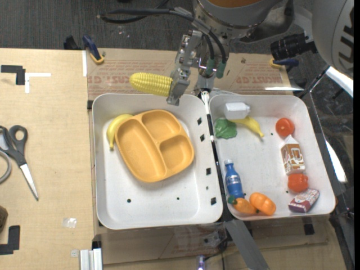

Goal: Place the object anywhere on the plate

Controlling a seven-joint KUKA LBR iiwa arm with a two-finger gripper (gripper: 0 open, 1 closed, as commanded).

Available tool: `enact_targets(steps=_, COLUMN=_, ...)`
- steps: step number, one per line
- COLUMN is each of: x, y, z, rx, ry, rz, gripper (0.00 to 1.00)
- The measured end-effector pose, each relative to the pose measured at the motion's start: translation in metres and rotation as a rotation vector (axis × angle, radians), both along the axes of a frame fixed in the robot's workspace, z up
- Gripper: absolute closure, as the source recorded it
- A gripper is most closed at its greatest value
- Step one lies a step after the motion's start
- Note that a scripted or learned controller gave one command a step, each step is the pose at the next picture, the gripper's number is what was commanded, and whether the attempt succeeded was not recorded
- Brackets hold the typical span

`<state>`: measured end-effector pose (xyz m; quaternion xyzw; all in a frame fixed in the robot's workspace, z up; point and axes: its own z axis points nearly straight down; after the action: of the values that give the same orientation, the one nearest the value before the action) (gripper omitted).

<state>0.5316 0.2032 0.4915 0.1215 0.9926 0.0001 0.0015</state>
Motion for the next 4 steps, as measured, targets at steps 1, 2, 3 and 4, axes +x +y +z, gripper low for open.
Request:
enact_targets(steps=1, x=-0.036, y=0.024, z=-0.03, rx=-0.001, ry=0.003, rz=0.252, gripper=1.0)
enact_targets(steps=2, x=-0.049, y=0.026, z=-0.018, rx=0.0, ry=-0.001, rz=0.343, gripper=1.0)
enact_targets(steps=3, x=-0.048, y=0.026, z=0.0, rx=0.0, ry=-0.001, rz=0.652, gripper=1.0)
enact_targets(steps=4, x=-0.031, y=0.025, z=-0.039, rx=-0.001, ry=0.002, rz=0.91, gripper=1.0)
